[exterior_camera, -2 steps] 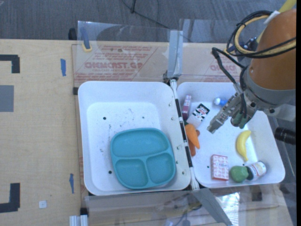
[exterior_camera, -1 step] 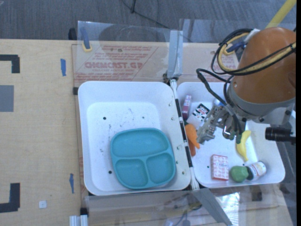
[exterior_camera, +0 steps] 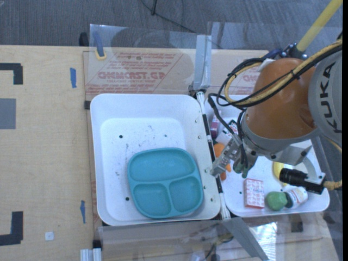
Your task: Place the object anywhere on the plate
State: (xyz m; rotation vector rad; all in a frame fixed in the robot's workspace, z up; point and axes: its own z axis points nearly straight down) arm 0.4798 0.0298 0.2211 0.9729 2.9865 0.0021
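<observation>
A teal plate with three compartments lies in the left bin, toward its front. My gripper hangs low over the left edge of the right bin, close to the wall between the bins. Its fingers stand apart, open, and nothing is visibly clamped between them. A small orange object lies just beside and partly under the fingers. The arm's orange band hides much of the right bin.
In the right bin lie a red-and-white patterned box, a green lump, a small bottle, a yellow piece and a pink item. Yellow cables loop above the wrist.
</observation>
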